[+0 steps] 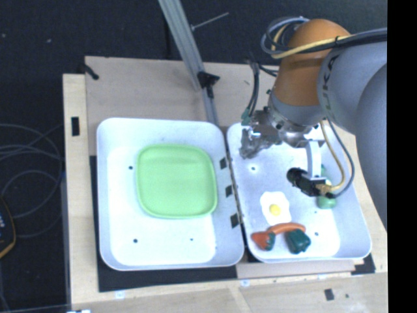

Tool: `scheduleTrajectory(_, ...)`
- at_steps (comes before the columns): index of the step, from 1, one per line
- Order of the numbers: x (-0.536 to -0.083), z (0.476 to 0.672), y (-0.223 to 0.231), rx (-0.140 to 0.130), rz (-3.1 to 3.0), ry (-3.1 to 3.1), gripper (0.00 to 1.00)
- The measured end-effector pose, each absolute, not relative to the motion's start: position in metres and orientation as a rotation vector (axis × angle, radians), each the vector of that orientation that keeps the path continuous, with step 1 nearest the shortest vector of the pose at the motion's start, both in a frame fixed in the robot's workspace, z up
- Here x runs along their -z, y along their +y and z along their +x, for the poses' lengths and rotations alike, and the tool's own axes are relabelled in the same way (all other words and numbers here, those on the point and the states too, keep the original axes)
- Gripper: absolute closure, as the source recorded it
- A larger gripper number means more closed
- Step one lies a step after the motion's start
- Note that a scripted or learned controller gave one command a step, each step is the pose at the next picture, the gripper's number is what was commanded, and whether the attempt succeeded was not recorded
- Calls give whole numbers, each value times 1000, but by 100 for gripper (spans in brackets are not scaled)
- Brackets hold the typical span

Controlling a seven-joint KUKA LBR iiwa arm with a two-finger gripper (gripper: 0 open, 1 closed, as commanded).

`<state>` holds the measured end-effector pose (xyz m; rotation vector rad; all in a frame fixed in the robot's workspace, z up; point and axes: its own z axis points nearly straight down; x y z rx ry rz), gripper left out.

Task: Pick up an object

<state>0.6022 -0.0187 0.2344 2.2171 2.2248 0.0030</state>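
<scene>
My gripper (249, 143) hangs over the right bin (352, 237) at its 11 o'clock corner, above bare white floor. From this slant I cannot tell whether it is released or clenched.

Everything worth picking lies toward 5 o'clock from it. The fried egg (275, 208) is nearest. Just beyond that is an orange sausage (285, 228) with a red piece (263, 240) at its 7 o'clock end and a teal piece (299, 241) at its 5 o'clock side. A small green piece (326, 201) sits by the bin's 3 o'clock wall.

I judge the egg too flat to pinch well and the trio too crowded. I'd go for the teal piece, approaching from its clear 3 o'clock side, centring before descending and closing only at floor level. The left bin (117, 194) holds a green plate (176, 180), which is too wide to bother with.
</scene>
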Motion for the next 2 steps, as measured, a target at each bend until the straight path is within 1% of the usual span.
scheduleTrajectory(1, -232, 607, 28, -1, 2218, 2226, 100)
scheduleTrajectory(2, -245, 627, 78, -3, 2217, 2225, 100)
